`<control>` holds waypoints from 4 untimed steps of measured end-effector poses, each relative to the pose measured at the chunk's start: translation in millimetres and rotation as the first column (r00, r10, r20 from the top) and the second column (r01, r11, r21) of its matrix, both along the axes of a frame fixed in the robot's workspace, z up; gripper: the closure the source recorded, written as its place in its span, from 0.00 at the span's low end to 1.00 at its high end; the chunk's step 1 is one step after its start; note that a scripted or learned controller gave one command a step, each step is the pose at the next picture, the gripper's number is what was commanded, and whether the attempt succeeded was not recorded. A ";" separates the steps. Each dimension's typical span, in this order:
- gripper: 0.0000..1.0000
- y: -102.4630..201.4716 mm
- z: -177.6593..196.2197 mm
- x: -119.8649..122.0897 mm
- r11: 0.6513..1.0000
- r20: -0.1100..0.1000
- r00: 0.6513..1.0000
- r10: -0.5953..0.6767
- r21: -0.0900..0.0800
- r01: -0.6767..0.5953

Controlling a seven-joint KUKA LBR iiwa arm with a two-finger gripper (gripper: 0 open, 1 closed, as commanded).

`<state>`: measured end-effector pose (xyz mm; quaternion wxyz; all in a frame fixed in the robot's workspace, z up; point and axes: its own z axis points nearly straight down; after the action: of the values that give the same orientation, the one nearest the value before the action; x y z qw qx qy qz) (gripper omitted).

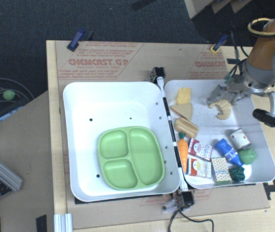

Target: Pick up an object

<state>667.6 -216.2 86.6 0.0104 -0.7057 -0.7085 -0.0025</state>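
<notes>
My gripper (218,100) hangs low over the back of the right bin (263,129), its grey fingers spread open and nothing between them. Just in front of the fingertips lies a small tan curved piece (223,111), close to them but not gripped. Further left in that bin are a yellow cheese wedge (183,95), a tan bread slice (182,110) and a bun (186,127). Toward the front lie a carrot (182,151), a blue bottle (227,151), a small can (239,139) and a green ball (247,155).
The left bin (79,129) holds a green divided plate (130,157). Flat printed packets (200,158) and a dark green item (237,174) crowd the right bin's front. The arm's orange band (263,52) rises at the right, and a black divider clip (159,73) sits between the bins.
</notes>
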 end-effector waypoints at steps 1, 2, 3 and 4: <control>0.00 -1.8 -0.7 -45.4 1.000 0.012 1.000 0.001 -0.008 0.000; 0.00 35.5 -1.6 -25.6 1.000 0.014 1.000 -0.003 -0.019 0.003; 0.00 88.4 1.8 -0.8 1.000 0.011 1.000 -0.002 -0.017 0.002; 0.00 60.9 -2.3 -99.7 1.000 0.009 1.000 -0.006 -0.019 0.006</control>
<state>567.9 -155.4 84.2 0.0004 -0.7078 -0.7064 0.0009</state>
